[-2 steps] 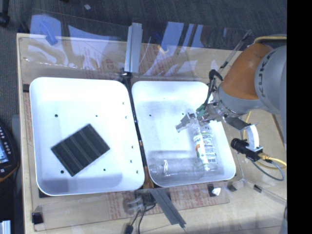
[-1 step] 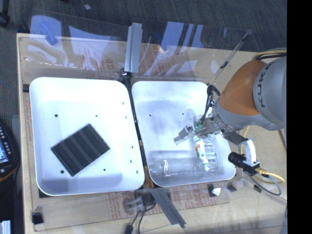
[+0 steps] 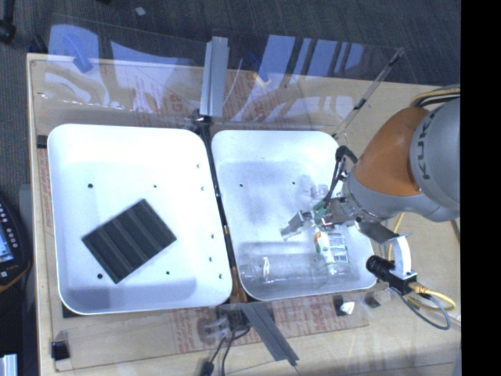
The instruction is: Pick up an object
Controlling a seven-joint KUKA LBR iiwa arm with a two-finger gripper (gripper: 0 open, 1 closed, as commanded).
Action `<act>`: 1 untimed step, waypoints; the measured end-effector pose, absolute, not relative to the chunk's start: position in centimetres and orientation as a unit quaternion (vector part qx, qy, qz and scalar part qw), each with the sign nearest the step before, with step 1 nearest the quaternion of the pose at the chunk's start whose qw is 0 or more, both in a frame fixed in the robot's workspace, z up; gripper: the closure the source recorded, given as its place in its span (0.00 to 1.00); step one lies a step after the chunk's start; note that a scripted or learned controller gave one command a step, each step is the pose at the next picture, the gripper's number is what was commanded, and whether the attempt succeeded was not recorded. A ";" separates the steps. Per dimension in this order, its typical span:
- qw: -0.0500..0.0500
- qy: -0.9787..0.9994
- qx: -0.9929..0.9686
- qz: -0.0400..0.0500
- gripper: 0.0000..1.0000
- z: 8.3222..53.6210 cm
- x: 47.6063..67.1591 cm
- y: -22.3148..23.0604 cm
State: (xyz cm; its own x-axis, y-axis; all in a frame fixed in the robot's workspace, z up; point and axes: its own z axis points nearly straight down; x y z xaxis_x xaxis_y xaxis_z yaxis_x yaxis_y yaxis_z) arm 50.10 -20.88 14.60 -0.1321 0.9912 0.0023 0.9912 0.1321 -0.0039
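In the right bin (image 3: pixel 235 159), your gripper (image 3: pixel 313 219) hangs low over a clear plastic bottle (image 3: pixel 293 266) lying on its side by the near wall. Whether the fingers are open or closed, you cannot tell. A dark ribbed slab (image 3: pixel 129 240) lies in the left bin (image 3: pixel 70 155).

black ribbed slab (image 3: pixel 129 240) in left bin (image 3: pixel 70 151)
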 end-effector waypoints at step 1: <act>0.001 -0.758 -0.652 0.000 0.00 15.4 51.4 -21.1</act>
